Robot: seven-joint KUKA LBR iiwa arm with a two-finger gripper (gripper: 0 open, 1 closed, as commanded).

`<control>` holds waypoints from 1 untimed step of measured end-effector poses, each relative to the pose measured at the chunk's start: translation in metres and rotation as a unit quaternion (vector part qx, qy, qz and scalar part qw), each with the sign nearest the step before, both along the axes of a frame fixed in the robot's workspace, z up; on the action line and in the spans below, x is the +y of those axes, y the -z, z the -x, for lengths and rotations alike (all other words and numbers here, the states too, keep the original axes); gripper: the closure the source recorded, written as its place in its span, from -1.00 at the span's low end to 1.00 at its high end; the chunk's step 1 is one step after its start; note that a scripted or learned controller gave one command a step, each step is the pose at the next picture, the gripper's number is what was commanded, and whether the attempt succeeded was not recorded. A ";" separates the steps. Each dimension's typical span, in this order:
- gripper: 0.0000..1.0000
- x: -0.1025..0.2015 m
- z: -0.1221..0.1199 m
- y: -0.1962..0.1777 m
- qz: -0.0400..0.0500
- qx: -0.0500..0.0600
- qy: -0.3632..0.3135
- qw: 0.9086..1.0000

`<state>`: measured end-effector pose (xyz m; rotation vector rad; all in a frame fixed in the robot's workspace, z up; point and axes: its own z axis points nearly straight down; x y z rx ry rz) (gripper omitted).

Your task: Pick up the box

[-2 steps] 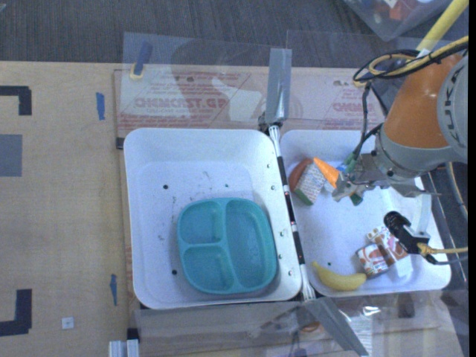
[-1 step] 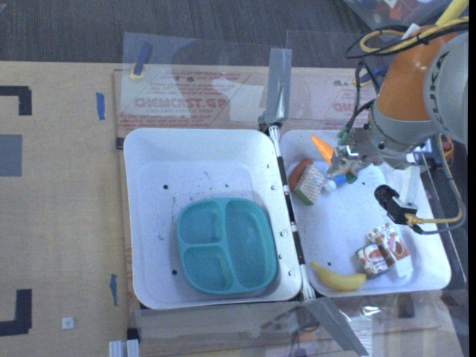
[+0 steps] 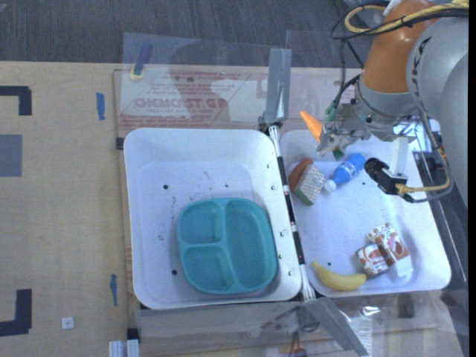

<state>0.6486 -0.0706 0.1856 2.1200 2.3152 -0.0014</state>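
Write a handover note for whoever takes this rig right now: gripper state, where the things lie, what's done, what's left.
Gripper: at the far end of the right bin, low beside the carrot and blue bottle; nothing seen held.
Box: lying in the right bin's near corner, next to the banana, well apart from the gripper.
Left bin: teal divided tray.
Done: nothing yet; box untouched.
Left: move to the box, grasp, lift.

My arm [image 3: 446, 58] is a thick grey shell with a glossy orange band [image 3: 394, 39] above the wrist. Black and yellow cables [image 3: 364, 17] loop around it. My gripper [image 3: 335, 136] is small, dark metal.
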 end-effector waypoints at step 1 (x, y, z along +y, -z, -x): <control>1.00 -0.017 -0.019 -0.002 -0.001 -0.001 0.103 0.995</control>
